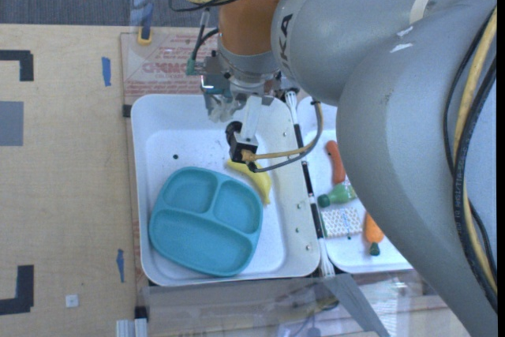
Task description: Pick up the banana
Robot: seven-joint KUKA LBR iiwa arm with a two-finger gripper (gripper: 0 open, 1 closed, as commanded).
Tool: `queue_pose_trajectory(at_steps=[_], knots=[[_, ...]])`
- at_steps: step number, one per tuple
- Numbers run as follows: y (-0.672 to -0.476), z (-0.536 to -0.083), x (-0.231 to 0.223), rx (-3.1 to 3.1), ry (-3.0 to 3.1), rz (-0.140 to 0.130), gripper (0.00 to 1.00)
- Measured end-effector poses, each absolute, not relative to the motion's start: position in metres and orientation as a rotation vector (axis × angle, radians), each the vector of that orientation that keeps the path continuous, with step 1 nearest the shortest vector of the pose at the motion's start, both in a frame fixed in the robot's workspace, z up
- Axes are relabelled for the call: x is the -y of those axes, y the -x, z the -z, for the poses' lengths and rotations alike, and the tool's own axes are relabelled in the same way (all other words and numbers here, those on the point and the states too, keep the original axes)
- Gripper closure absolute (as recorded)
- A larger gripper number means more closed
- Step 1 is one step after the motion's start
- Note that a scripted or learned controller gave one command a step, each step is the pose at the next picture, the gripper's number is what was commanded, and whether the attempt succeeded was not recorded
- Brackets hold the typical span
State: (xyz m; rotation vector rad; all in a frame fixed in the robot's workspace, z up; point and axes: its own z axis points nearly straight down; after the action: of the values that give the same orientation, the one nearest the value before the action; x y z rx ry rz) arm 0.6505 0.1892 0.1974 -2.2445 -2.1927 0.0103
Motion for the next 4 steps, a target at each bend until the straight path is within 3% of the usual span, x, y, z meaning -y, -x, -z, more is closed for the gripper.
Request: queue_pose_trajectory(at_steps=[1, 2, 3, 4], knots=[[-0.663, -0.168, -0.222, 2.252, 2.189, -0.004, 1.0], [-0.615, -0.256, -0.131, 2.178, 2.26, -0.009, 1.0], [-0.655, -0.291, -0.2, 2.073, 2.36, -0.005, 1.0], [-0.666, -0.21, -0.224, 2.089, 2.342, -0.011, 1.0]])
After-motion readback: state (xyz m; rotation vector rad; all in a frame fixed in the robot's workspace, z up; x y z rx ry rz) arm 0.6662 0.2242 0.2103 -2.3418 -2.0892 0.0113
